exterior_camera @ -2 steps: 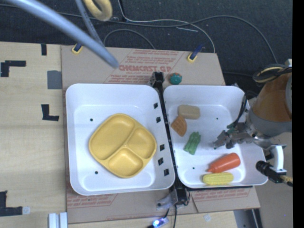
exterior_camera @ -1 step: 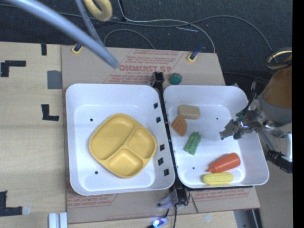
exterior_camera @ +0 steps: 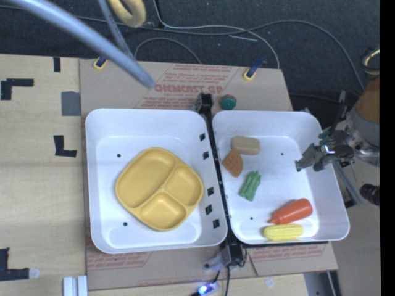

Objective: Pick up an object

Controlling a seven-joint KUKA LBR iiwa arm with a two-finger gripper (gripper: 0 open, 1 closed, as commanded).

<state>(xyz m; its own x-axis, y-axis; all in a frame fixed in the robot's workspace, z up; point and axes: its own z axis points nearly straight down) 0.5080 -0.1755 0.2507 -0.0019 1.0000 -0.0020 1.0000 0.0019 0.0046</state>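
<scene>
The right bin (exterior_camera: pixel 279 123) holds several toy foods. A tan bread roll (exterior_camera: pixel 245 145) and a small brown piece (exterior_camera: pixel 232 163) lie near its left wall, with a green vegetable (exterior_camera: pixel 250 185) just below them. An orange-red carrot (exterior_camera: pixel 291 211) and a yellow corn cob (exterior_camera: pixel 283 231) rest near the front right corner. My gripper (exterior_camera: pixel 310 160) hangs at the bin's right rim, above and right of the carrot, with nothing visibly between its fingers.
In the left bin (exterior_camera: pixel 99 165) lies a yellow divided plate (exterior_camera: pixel 159 188). A teal ball (exterior_camera: pixel 228 102) sits on the cardboard behind the bins. Black clips run along the divider between the bins. Cables cross the dark area at the back.
</scene>
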